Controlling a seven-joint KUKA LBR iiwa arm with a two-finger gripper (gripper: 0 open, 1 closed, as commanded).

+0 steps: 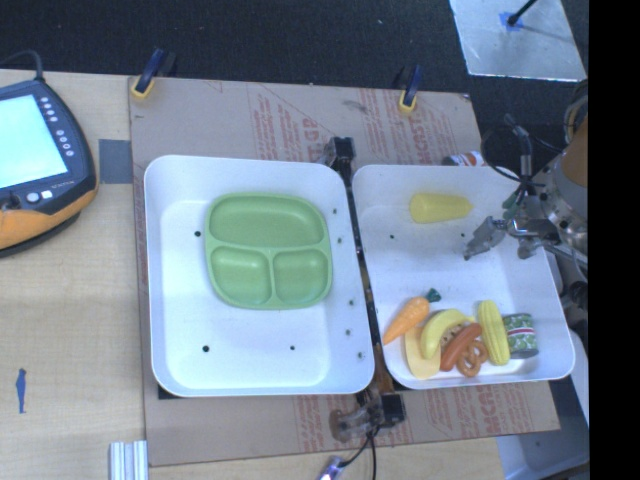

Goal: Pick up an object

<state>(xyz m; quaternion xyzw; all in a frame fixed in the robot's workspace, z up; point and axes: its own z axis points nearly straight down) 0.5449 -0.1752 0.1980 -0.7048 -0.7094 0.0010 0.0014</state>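
In the right bin [395, 363], the near corner holds a pile of toy food [462, 336], carrot [408, 319] at its left. Farther back, the gripper [505, 238] hovers with fingers spread apart, nothing between them. Beyond lies a yellow piece [439, 207].

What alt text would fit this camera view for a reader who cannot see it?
The gripper hangs over the right bin, between a yellow block and a heap of toy food. The left bin holds a green divided plate.
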